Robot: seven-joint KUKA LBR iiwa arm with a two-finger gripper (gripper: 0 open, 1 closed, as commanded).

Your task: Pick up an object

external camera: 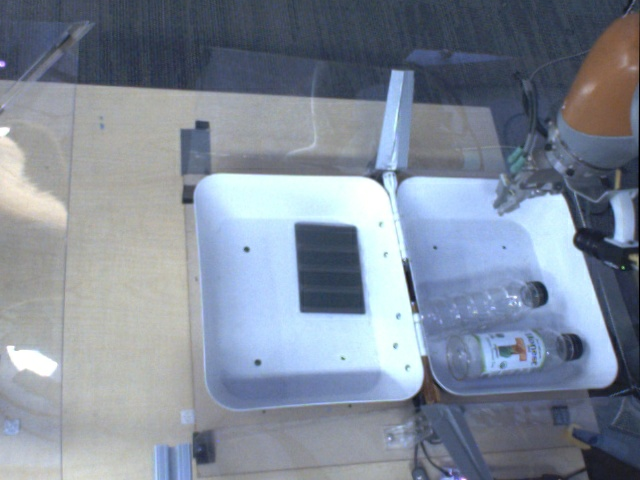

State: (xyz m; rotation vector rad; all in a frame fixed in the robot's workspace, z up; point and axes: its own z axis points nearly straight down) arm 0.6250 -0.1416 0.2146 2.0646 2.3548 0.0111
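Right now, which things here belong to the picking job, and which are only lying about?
For the job:
- labelled bottle
- clear bottle
- gripper
- right bin

Lying about:
- dark ribbed pad
- left bin

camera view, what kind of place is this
Probably a robot lab's pick-test bench: two white bins, left and right, on a wood bench, two clear bottles in the right bin, and an arm reaching in.
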